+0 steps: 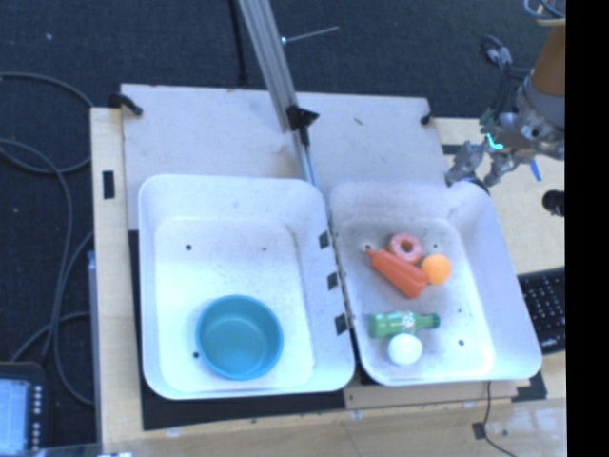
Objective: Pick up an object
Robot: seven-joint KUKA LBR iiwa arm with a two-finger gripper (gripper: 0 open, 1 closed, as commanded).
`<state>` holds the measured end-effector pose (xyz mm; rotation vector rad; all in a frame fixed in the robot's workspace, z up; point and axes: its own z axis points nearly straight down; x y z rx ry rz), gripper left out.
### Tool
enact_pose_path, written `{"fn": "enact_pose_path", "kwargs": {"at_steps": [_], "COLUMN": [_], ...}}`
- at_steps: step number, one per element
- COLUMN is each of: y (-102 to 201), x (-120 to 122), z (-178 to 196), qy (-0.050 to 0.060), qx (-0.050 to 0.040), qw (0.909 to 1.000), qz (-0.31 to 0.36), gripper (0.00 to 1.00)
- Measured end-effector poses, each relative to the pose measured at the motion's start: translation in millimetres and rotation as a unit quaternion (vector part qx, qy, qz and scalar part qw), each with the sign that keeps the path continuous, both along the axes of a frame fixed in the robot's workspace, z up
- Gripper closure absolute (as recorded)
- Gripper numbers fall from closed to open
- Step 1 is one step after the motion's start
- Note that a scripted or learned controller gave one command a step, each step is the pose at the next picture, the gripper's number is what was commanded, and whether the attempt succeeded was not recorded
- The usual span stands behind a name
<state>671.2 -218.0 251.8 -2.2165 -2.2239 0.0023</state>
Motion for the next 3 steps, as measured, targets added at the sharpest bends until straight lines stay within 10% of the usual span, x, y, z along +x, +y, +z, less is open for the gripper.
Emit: {"fn": "enact_pose_path", "kwargs": {"at_steps": [1,3], "y": [0,-3], "x": [1,0], "z": [4,-110], "qy": [-0.003,0.001], "qx": [-0.0007,-0.0012], "qw": [1.0000,1.0000], "qz": [0.000,0.001], "gripper": [0.00,0.00]}}
